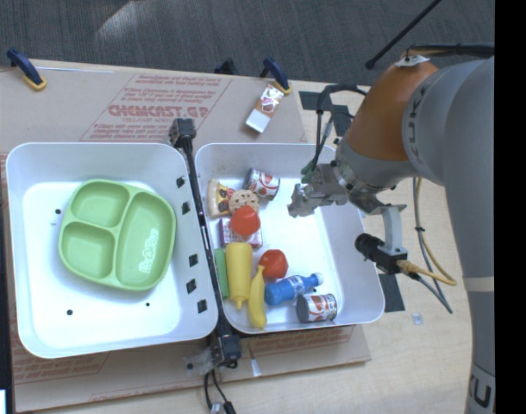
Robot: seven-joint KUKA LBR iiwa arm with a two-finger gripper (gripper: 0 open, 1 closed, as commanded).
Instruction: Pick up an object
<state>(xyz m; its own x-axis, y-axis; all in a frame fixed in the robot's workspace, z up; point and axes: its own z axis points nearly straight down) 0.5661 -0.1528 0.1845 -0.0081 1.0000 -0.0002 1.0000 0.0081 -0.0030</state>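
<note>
The right white bin (353,257) holds several small items: a small can (263,182) at the back, a snack packet (228,198), a red toy (244,222), a red tomato (273,263), a yellow bottle (238,272), a banana (257,300), a blue bottle (289,290) and a tin can (317,307) at the front. My gripper (301,203) hangs over the bin's back right part, to the right of the small can and apart from it. I see nothing between its fingers.
The left white bin (26,257) holds a green divided plate (118,234). A small carton (265,110) lies on the cardboard sheet (151,102) behind the bins. Blue clamps (26,69) grip the board's back edge. The arm's grey body (435,119) fills the right side.
</note>
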